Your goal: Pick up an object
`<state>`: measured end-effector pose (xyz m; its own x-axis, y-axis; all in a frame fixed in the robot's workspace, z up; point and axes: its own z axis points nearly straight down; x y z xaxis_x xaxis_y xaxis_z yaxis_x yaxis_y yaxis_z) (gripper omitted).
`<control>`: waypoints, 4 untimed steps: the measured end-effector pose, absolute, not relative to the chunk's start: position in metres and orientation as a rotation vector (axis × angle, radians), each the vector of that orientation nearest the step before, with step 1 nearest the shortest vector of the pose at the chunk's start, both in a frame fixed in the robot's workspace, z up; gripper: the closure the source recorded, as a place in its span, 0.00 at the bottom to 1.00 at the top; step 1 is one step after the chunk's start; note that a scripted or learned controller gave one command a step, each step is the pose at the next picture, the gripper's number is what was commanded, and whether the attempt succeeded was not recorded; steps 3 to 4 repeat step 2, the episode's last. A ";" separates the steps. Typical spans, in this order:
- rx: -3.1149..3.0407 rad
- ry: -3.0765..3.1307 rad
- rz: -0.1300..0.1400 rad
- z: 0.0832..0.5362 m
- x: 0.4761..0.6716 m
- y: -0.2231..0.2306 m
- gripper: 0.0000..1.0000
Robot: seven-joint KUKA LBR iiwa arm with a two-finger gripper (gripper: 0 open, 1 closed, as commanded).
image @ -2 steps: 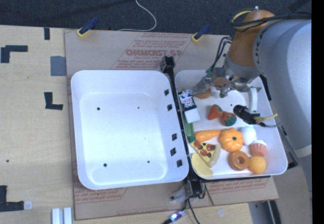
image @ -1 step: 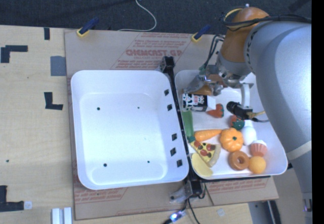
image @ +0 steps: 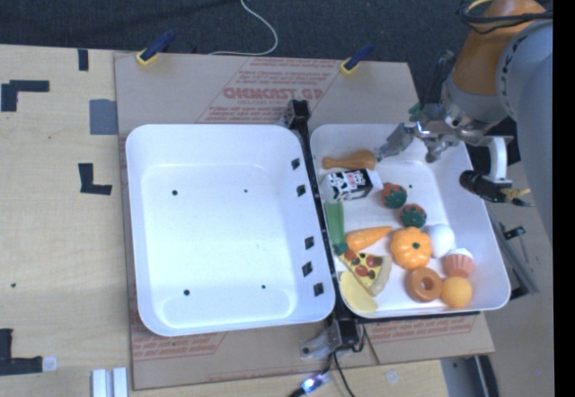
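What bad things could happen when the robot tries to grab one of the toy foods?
The toys are crowded in the right bin, so reaching for the pumpkin could bump the carrot or donut beside it. The gripper hangs near the bin's far wall by the drumstick, so it might knock the rim on the way down. The round egg could probably slip away when squeezed.

We see even, bright overhead light; the left bin glares nearly featureless white, shadows stay soft, and the whole picture looks slightly blurred and grainy.
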<state>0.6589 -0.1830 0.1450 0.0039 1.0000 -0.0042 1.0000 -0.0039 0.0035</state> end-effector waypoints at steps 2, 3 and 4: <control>2.211 2.234 0.005 0.199 0.634 0.002 0.00; 2.211 2.234 0.005 0.199 0.634 0.002 0.00; 2.211 2.234 0.005 0.199 0.634 0.002 0.00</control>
